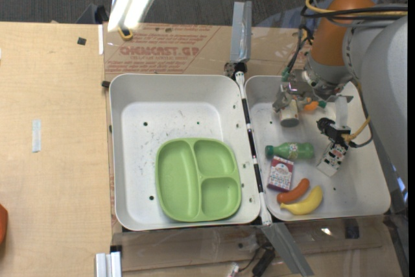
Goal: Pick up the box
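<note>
In front of the claw (pixel 289 107), beyond a bottle (pixel 290 151), lies the box (pixel 281 175), untouched; the claw's opening cannot be told.

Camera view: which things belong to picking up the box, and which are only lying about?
For the job: small red and white cardboard box; two-finger gripper.

Lying about: green plastic bottle; red toy sausage; yellow toy banana; light green divided plastic plate.
</note>
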Robot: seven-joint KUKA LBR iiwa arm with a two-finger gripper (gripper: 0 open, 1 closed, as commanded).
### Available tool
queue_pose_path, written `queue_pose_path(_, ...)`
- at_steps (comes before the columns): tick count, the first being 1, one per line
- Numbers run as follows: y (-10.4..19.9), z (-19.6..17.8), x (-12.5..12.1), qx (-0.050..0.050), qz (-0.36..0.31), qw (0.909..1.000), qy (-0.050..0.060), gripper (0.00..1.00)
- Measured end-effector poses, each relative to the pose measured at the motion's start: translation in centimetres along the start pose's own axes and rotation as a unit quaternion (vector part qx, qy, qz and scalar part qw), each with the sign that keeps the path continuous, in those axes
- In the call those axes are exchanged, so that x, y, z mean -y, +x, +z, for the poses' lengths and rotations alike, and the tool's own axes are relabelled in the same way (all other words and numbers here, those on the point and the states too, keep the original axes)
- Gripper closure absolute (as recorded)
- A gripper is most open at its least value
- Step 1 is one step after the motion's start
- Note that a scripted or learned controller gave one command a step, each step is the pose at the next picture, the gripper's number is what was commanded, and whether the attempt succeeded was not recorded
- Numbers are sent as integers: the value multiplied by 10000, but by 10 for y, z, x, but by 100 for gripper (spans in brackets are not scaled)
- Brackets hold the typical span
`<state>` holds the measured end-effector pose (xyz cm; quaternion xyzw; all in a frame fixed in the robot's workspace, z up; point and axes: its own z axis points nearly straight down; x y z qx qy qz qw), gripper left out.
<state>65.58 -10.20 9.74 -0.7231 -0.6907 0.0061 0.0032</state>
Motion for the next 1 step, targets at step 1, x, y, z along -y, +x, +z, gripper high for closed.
queue_pose_path(1,68,-93,30,-12,-134,9999,-56,100)
